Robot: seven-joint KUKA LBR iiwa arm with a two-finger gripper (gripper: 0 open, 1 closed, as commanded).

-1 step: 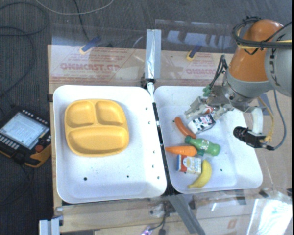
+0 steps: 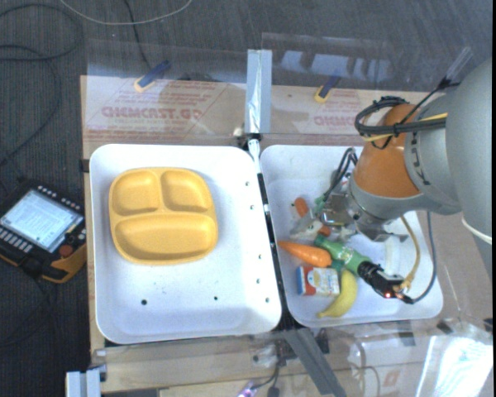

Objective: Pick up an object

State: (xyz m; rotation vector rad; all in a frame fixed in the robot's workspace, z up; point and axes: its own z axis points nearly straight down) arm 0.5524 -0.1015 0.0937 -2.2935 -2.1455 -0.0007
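step: descend to grasp | my gripper (image 2: 326, 222) – jaw state cannot tell | carrot (image 2: 306, 254) just below – centre over it, avoid banana (image 2: 341, 298)

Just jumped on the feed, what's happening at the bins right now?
The arm is reaching into the right bin, its end effector low over a cluster of items: a carrot, a banana, a small carton and a green object. Nothing is visibly lifted yet. The left bin holds a yellow divided tray, untouched.
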